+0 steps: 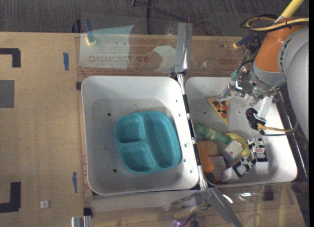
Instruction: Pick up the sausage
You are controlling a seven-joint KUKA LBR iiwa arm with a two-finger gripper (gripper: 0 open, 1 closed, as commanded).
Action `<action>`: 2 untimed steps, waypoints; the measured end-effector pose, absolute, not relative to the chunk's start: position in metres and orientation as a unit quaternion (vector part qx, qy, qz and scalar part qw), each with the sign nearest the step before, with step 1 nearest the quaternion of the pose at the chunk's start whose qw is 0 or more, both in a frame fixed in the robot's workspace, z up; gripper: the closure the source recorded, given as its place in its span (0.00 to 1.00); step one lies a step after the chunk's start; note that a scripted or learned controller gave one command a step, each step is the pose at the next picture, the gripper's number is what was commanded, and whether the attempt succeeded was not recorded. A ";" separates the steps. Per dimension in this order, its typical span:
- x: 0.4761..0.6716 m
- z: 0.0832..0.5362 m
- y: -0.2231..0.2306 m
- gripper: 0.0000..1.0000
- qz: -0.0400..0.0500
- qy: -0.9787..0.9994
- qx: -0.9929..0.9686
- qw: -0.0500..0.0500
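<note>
The sausage (207, 163), a short orange-red piece, lies at the front left of the right bin (284, 172), against the wall that divides the two bins. It is partly tucked under a grey piece and a brown bread-like piece (208, 147). My gripper (239, 86) hangs over the back of the right bin, just right of a pizza slice (220, 107) and well behind the sausage. Nothing shows in its grasp.
The right bin also holds a green bottle (209, 133), a yellow banana (239, 139) and two black-and-white blocks (258, 150). A black cable loops from the wrist (255, 119). A teal divided plate (146, 141) sits in the left bin (98, 98).
</note>
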State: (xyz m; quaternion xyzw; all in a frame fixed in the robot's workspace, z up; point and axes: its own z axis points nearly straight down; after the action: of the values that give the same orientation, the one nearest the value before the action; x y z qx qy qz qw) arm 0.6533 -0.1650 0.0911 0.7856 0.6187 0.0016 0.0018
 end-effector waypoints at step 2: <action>0.624 0.091 -0.161 0.00 0.004 0.631 0.776 0.004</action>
State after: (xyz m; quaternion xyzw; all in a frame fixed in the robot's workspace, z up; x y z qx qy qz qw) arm 0.6241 -0.1608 0.0915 0.7759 0.6309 0.0037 0.0045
